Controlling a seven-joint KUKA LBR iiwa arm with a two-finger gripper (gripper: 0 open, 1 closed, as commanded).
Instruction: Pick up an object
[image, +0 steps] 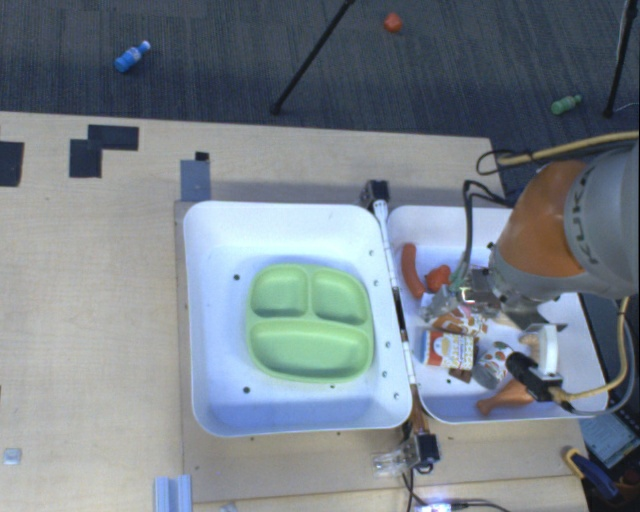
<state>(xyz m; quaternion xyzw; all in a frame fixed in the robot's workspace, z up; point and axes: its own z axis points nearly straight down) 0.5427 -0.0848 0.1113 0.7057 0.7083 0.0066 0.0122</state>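
My hand (470, 305) hangs over the snack packet (452, 350); its grip I cannot tell. I should descend squarely, avoiding the sausage (410, 270).

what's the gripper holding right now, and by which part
Cannot be told: the gripper is down among the clutter in the right bin, its tip hidden.

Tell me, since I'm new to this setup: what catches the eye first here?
The green divided plate lying alone in the left bin stands out most. Next comes the grey arm with its orange band, reaching over the right bin, where small toy foods are piled, among them a red sausage near the bin's left wall.
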